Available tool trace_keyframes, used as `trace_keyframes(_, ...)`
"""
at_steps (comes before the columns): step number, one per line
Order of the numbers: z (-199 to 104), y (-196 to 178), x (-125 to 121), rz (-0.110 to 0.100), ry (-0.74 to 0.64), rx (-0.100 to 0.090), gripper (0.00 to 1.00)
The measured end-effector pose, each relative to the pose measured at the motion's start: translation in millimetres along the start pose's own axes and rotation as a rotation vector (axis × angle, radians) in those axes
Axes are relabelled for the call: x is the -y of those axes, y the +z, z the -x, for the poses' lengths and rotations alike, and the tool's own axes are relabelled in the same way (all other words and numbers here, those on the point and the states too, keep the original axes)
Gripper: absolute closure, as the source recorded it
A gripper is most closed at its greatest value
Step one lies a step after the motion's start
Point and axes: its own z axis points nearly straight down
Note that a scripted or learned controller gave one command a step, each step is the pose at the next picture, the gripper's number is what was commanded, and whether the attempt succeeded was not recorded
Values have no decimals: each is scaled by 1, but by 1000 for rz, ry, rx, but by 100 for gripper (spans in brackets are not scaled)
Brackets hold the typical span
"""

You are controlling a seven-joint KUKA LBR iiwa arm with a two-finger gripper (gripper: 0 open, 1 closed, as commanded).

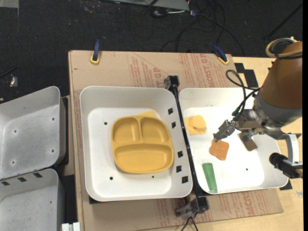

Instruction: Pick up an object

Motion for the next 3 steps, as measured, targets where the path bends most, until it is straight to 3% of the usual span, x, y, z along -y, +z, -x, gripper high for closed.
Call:
trace_keyframes(1, 0, -6, -2, 11, -3, 1, 0)
trace_keyframes(3, 6, 99, 5, 7, 2, 1, 0)
